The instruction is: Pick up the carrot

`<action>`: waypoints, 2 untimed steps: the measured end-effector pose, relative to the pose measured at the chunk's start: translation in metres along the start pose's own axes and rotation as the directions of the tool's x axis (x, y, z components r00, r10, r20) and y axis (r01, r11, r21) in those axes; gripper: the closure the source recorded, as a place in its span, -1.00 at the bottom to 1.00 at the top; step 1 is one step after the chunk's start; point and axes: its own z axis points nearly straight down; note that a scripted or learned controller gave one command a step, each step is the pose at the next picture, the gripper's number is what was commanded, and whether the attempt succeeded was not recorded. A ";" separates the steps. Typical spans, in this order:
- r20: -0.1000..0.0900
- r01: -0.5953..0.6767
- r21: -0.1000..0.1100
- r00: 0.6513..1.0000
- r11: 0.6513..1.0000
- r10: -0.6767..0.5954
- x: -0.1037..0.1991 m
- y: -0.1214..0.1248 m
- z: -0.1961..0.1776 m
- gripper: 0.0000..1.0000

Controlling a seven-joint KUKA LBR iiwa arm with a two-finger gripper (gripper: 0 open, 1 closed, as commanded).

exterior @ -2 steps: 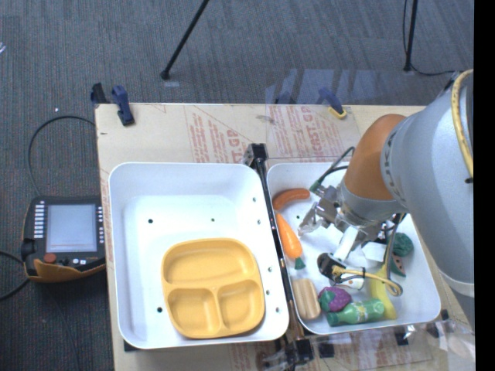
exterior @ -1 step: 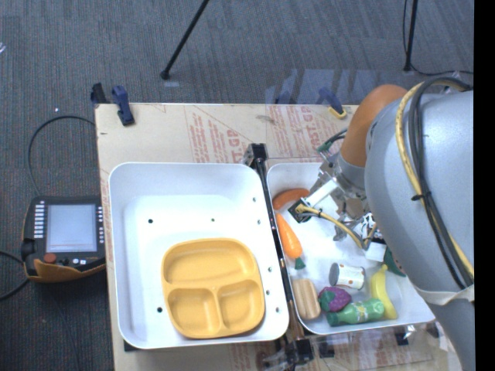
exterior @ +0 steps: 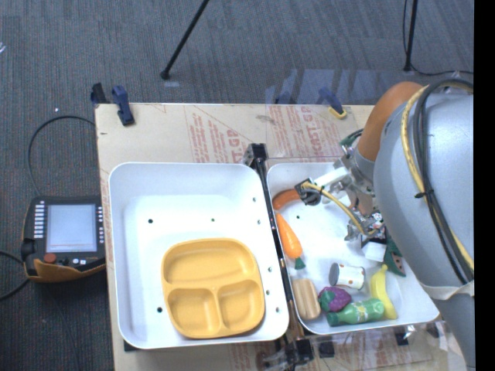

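Note:
The carrot (exterior: pixel 289 237) is orange with a small green top. It lies in the right bin (exterior: pixel 418 309) by the left wall, with its green end toward the front. My gripper (exterior: pixel 365 227) hangs over the middle of that bin, to the right of the carrot and apart from it. The grey arm covers most of it. Nothing orange shows at the gripper.
An orange sausage-like piece (exterior: pixel 284 199) lies just behind the carrot. In the front of the right bin are a bun (exterior: pixel 306 297), a purple item (exterior: pixel 334 298), a green bottle (exterior: pixel 359 312), a banana (exterior: pixel 381 290) and a small can (exterior: pixel 347 275). The left bin (exterior: pixel 131 207) holds a yellow divided tray (exterior: pixel 213 288).

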 end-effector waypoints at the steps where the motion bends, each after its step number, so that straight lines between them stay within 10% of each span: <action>1: 0.003 -0.054 0.003 0.999 0.999 0.054 -0.065 -0.048 0.002 -1.00; 2: 0.001 -0.036 0.002 0.999 0.999 0.036 -0.034 -0.045 0.001 -1.00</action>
